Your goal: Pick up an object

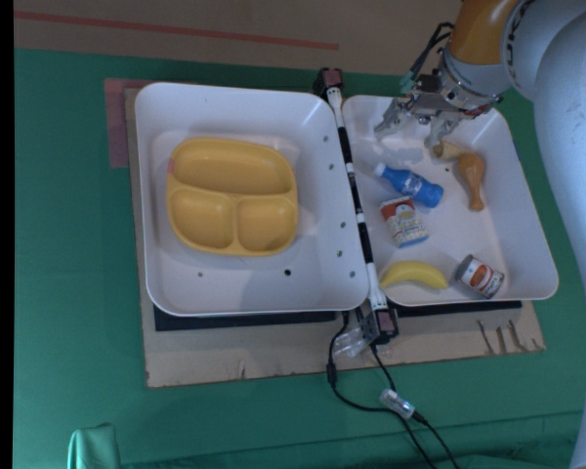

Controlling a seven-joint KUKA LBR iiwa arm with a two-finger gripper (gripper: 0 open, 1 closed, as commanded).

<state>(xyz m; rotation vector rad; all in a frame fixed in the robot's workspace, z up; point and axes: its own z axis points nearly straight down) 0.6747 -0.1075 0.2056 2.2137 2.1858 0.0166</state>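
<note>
**Tool poised over the far end of the right bin**

The grey arm with its orange band reaches in from the right, and the tool (417, 125) hangs above the far part of the shallow white right-hand bin (527, 252). Its two fingers are spread wide, nothing between them, and one tip seems to point toward a small pale object (400, 151) just below, too washed out against the white floor to identify.

The candidates lie scattered loose in that bin, well placed for a top-down grab: a blue plastic bottle with a white cap (410, 184) lying on its side just beyond the tool, a tan toy drumstick (469, 174) beside it, a small red-and-white labelled can (403, 221), a yellow toy banana (414, 276) at the near edge, and a second small can (481, 276) tipped over.

The left white bin (166, 291) holds a yellow divided plastic tray (232, 195), probably waiting as a drop-off.

Nothing is picked yet; I judge this the approach.
</note>
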